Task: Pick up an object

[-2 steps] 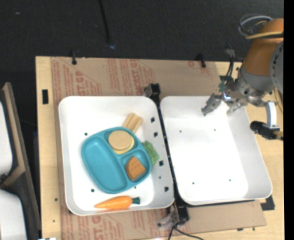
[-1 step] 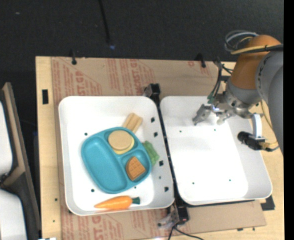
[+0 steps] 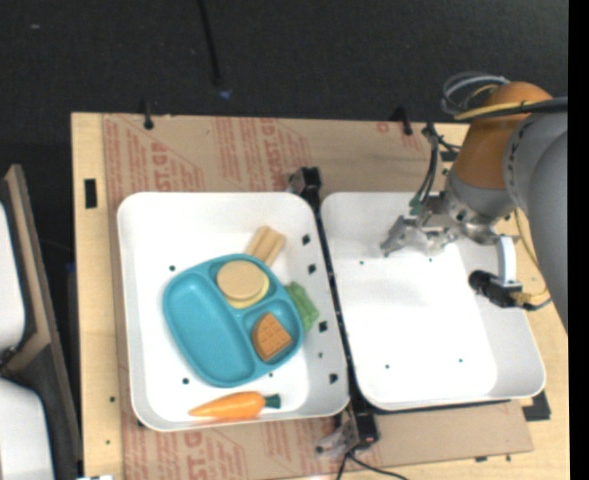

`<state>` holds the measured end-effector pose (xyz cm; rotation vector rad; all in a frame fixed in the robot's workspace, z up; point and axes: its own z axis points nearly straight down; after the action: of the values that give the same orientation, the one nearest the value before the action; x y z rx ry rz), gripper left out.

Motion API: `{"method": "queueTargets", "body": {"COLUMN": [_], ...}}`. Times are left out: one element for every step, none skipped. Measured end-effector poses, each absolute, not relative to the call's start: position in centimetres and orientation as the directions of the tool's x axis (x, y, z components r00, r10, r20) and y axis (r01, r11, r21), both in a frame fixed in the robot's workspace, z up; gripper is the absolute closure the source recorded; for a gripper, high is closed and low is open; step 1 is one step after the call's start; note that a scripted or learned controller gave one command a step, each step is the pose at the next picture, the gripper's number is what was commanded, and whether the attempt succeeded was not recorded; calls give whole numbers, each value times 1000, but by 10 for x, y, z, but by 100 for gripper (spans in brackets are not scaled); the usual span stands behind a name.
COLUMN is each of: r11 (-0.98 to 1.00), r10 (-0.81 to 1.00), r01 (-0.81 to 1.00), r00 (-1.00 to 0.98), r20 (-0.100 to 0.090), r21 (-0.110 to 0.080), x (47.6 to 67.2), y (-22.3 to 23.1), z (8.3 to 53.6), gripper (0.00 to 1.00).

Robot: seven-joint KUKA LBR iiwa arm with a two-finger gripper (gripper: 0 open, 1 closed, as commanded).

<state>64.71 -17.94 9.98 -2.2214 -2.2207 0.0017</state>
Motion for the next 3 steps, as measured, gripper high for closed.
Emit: {"method": "queueTargets", "body": {"r11": [0,0,0], "r10": [1000,1000,1000], "r01": [1000,1000,1000], "r00": [0,0,0], "r20": [-1,-1,-1], "r21": [3,5,5], "x": [648,658,659], "y": [-180,-181,-182], "z": [112,160,213], "gripper": [100,100,100]}}
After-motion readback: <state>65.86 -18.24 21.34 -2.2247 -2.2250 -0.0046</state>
